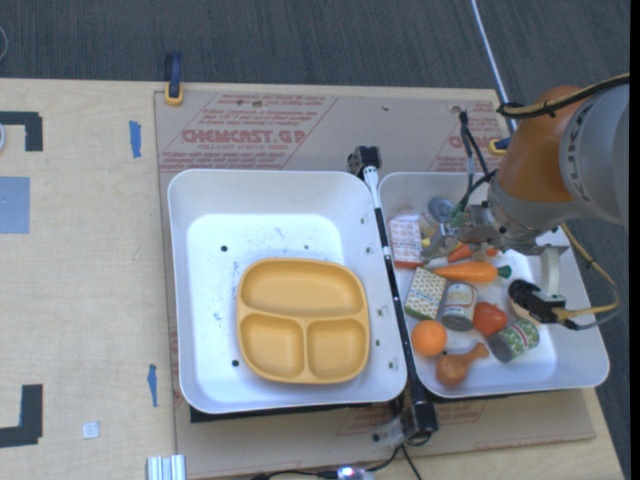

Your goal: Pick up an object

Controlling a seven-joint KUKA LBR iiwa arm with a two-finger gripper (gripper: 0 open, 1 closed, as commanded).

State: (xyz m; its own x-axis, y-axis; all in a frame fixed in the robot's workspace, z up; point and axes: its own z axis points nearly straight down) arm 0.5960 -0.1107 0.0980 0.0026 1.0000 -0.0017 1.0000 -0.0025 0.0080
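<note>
The gripper [462, 230] sits low in the right bin [585, 368], and whether it is open or closed cannot be told from this angle. Just below it lies one toy carrot [466, 272], orange, long and tapered, on top of the pile. Below the carrot stands one small can [458, 306] with a grey top; left of the can, one checkered packet [425, 292]; lower left, one orange ball [429, 338]. One red-and-white packet [405, 240] lies to the carrot's upper left. The left bin [200, 218] holds one yellow three-compartment tray [302, 320]. The board [240, 133] behind reads "CHEMCAST".
</note>
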